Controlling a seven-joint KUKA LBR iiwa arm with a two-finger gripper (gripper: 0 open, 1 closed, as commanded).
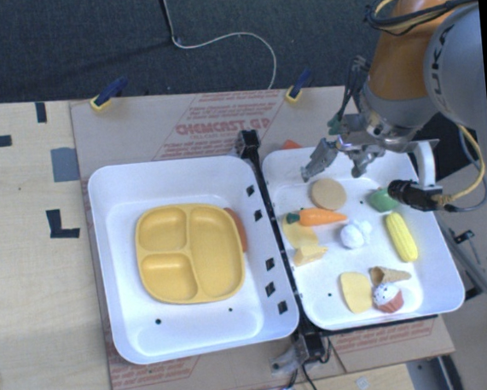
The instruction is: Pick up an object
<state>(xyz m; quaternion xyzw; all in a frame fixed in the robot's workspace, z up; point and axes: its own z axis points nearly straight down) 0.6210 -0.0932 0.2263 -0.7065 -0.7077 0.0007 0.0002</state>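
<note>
Above the right white bin's (452,294) far edge, our gripper (337,165) hangs spread wide, holding nothing; we see the round tan cookie (328,194) just below, beside the orange plastic carrot (319,217).

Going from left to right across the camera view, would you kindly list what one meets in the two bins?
Yellow divided plate → carrot → white ball → corn cob, the last three in the right bin.

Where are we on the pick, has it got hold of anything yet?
Nothing picked yet: the gripper hangs open above the right bin with nothing between its fingers. In hand: it is poised near the tan round piece. Left: closing on an item and lifting; the carrot and corn lie untouched.
</note>
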